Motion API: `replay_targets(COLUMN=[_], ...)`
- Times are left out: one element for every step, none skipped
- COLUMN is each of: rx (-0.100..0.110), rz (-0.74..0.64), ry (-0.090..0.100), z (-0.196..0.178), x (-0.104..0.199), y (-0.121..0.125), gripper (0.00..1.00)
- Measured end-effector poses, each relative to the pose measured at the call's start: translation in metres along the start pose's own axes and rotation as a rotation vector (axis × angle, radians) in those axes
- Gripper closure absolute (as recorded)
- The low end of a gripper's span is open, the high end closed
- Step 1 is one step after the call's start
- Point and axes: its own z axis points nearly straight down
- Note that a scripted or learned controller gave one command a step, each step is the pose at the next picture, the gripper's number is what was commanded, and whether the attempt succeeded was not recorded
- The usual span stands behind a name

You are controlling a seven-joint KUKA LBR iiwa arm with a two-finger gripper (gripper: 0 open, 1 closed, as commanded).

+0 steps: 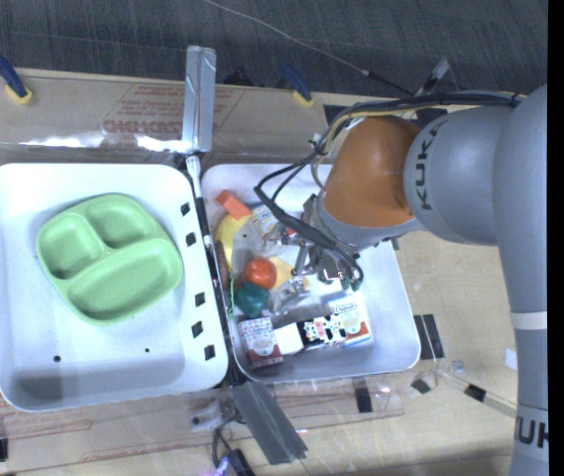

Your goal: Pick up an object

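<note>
The right bin (397, 310) holds a jumble of small objects: an orange piece (232, 205) at the back, a yellow item (230, 238), an orange-red ball (261, 272), a green round thing (253, 298), a dark red can (259, 337) and a white carton with a printed pattern (333, 328). My gripper (313, 269) is down inside this bin, over the middle of the pile, beside the orange-red ball. The orange wrist band (366, 172) and dark cables hide most of it. I cannot make out anything held.
The left bin (14, 296) carries a green divided plate (110, 255). A metal divider with black clips (200, 256) runs between the two bins. The grey arm (480, 177) covers the right bin's back right corner. Blue clamps (11, 77) hold the cardboard backing.
</note>
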Motion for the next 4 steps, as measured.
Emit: replay_targets(rx=[-0.001, -0.001, -0.001, 0.001], rz=[-0.016, 0.095, 0.088, -0.06], ry=[0.001, 0.001, 0.0, -0.008], z=[0.0, 0.0, -0.01, -0.103], x=[-0.007, 0.009, 0.008, 0.001], y=[0.033, 0.035, 0.037, 0.089], gripper=[0.0, 0.0, 1.0, 1.0])
